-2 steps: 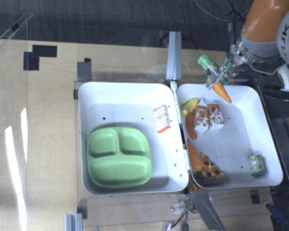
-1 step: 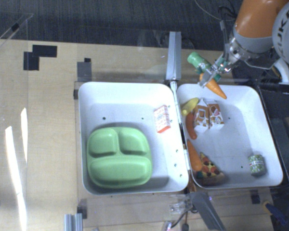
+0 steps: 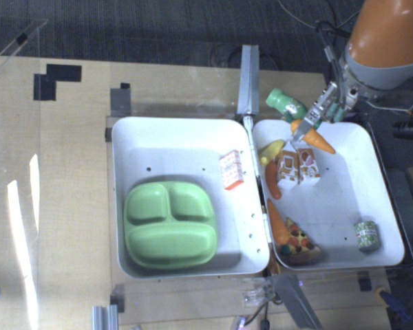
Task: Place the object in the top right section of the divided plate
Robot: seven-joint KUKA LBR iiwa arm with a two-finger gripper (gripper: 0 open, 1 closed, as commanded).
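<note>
Arm [image 3: 389, 33]: grey with an orange band, reaching in from 2 o'clock over the far edge of the right bin.
Tool [image 3: 304, 128]: slanted down toward 8 o'clock, its tip at the thick end of the carrot; the carrot's end sits between the fingers, so it is gripping the carrot.
Carrot [image 3: 318, 141]: orange, at 12 o'clock in the right bin, pointed end toward 4 o'clock.
Plate [image 3: 171, 223]: green, divided, at 7 o'clock in the left bin; two small sections on its far side, one large section on its near side.
Left bin [image 3: 151, 139]: white and shallow, holding the plate and the carton.
Carton [image 3: 231, 170]: small, white and red, at 2 o'clock in the left bin, near the divider between the bins, apart from the plate.
Right bin [image 3: 347, 198]: white and shallow, touching the left bin along one side.
Banana [image 3: 271, 150]: yellow, at 11 o'clock in the right bin.
Sausage [image 3: 272, 180]: red-brown, along the 9 o'clock wall of the right bin.
Packets [image 3: 297, 166]: two white and brown ones side by side, just beside the sausage.
Can [image 3: 366, 234]: small, greenish, at 4 o'clock in the right bin.
Toy pile [image 3: 292, 238]: orange and mixed colours, at 7 o'clock in the right bin; too jumbled to tell apart.
Bottle [image 3: 285, 103]: green, on the worktop [image 3: 69, 184] just beyond the right bin's far edge.
</note>
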